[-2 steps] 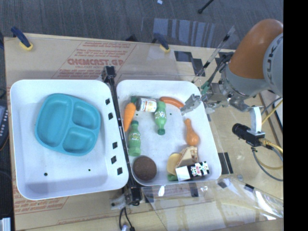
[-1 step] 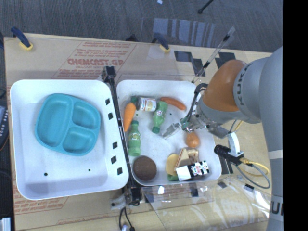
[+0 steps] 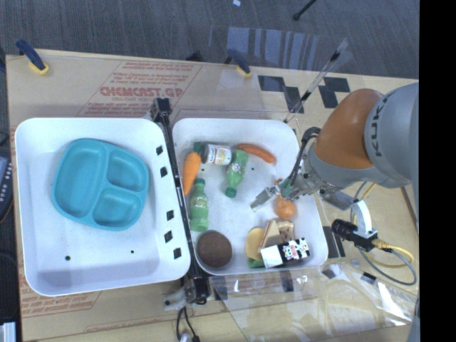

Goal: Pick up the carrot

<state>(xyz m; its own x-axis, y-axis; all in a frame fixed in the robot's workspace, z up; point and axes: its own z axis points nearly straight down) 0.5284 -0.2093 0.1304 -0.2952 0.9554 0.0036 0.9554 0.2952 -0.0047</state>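
My gripper (image 3: pixel 274 193), grip state unclear, sits right-side in the bin; I must cross to the carrot (image 3: pixel 191 171) at the left wall.

Orange carrot (image 3: pixel 191 171); blue plate (image 3: pixel 100 184); green bottles (image 3: pixel 199 205); brown ball (image 3: pixel 214 249); white bins (image 3: pixel 43 262).
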